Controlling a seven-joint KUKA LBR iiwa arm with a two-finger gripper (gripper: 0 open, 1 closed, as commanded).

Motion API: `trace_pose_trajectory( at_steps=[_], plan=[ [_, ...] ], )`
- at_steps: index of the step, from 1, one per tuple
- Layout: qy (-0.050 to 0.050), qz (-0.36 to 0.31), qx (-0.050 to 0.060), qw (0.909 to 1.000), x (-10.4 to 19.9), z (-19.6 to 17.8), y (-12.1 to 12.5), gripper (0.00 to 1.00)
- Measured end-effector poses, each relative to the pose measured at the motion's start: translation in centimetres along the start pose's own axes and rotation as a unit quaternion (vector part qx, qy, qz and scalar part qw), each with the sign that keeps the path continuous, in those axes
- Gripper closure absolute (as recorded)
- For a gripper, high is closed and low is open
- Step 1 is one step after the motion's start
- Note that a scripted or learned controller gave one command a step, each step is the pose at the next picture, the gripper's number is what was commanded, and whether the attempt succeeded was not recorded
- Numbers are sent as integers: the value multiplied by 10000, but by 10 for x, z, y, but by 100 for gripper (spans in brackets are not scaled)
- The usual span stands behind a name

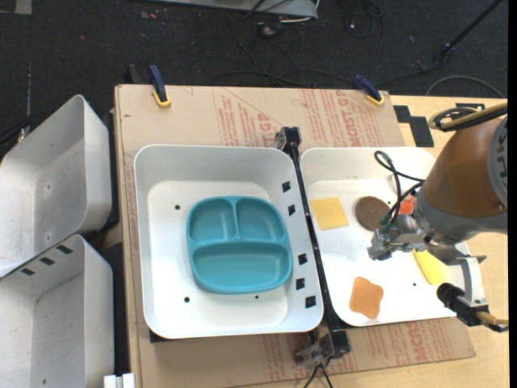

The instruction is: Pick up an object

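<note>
The hand hangs low over the right bin, just right of the brown disc and near a yellow block; whether it is open or grips anything I cannot tell. A yellow square and orange piece lie nearby; the left bin bears a teal divided plate. This looks like the approach; next it must settle squarely over one piece.

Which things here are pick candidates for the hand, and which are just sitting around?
Job:
hand, low in the right bin
yellow square
brown disc
orange piece
yellow bar, partly under the arm

Lying about:
teal tray in the left bin
clamps
spare bins off the bench
</note>
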State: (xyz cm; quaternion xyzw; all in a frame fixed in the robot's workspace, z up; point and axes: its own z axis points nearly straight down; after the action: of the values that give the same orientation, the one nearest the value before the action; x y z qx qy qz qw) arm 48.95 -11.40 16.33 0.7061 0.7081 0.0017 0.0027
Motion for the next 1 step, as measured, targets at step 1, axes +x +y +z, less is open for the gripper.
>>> trace_pose_trajectory(
  at_steps=[1],
  plan=[
    [-2,-2,-4,10000,-1,-63,-1,100]
  ],
)
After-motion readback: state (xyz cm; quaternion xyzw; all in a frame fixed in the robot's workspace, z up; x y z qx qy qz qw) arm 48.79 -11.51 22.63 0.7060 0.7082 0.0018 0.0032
